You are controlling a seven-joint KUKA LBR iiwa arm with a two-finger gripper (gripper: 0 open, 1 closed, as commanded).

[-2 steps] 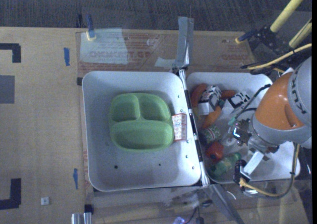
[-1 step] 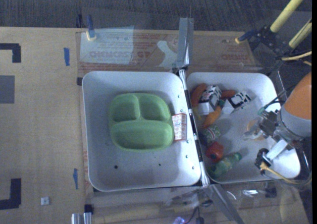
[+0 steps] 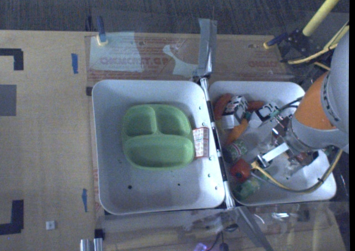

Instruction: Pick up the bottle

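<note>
My pincer hangs low over the middle of the shallow white right bin, under the orange band of my arm. How wide it is open I cannot tell, because my own wrist covers it from above. For the same reason I cannot say whether it has hold of anything.

The small pale bottle with a green label lies near the left wall of this bin. I judge it to be the bottle, but it is too small to be sure. It lies between a long orange toy and a round red toy, just to the left of my pincer in the view.

To do this step well, I should come over its middle, turn across its narrow side, and descend slowly. The neighbours lie very close and could be pushed. The green divided plastic plate in the other bin is not concerned.
</note>
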